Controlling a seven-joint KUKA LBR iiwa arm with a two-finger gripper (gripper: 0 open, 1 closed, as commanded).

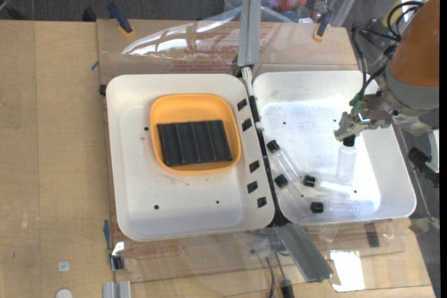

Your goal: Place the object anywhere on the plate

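Camera view: the gripper (347, 138) hangs over the right bin (391, 202); its grip cannot be made out. The black ribbed block (194, 143) lies on the orange plate (162, 112), left bin (133, 216).

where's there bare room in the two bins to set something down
In the left bin, the white floor in front of the orange plate is bare, as are narrower strips along its sides. The dark ridged block takes most of the plate. The right bin is bare in its far-left part; its near half holds clear vials under the gripper.
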